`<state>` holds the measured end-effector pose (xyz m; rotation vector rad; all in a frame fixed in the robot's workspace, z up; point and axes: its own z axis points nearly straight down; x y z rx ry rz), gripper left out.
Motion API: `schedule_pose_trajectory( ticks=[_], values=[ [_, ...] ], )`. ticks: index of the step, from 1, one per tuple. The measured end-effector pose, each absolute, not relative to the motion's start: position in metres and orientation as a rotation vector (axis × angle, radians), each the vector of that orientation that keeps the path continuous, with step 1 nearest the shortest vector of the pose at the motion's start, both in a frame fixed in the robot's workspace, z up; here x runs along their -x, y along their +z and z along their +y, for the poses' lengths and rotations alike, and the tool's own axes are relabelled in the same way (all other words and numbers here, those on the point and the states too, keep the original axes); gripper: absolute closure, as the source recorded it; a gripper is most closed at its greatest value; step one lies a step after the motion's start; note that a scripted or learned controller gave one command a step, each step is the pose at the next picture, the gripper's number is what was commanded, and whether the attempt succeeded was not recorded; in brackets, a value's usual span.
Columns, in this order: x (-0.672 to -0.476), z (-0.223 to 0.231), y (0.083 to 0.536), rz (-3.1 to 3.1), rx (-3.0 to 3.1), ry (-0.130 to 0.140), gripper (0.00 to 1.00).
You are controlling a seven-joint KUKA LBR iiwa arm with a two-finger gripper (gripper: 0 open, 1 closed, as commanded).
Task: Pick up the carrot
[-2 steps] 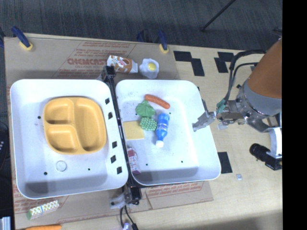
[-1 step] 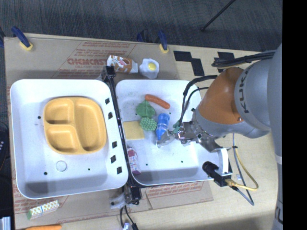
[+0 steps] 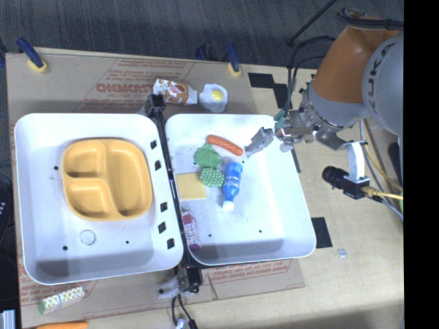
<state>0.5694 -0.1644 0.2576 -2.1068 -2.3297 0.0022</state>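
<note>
Two bins: in the right bin [image 3: 288, 214] the carrot [image 3: 224, 144] lies just left of the gripper [image 3: 258, 142], which holds nothing; its spread I cannot tell. Closing carelessly might catch the neighbouring blue bottle [image 3: 232, 182].

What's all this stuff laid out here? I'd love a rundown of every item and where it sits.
bins: two, white, side by side on the bench
divided plate: one, yellow, in the left bin
carrot: one, orange, upper part of the right bin
green toys: two, green, just below the carrot
bottle: one, blue with a white cap, right of the green toys
cheese slice: one, pale yellow, left of the bottle
small carton: one, brown and white, on the bench above the bins
egg toy: one, white and yellow, beside the carton
arm: one, grey and orange, from the right
gripper: one, grey, just right of the carrot
</note>
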Motion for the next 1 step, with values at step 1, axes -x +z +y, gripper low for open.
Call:
schedule_pose_trajectory(
  ticks=[1],
  values=[
    [-0.6562,-0.1104,0.1749,-2.363,2.065,0.004,0.0]
  ],
)
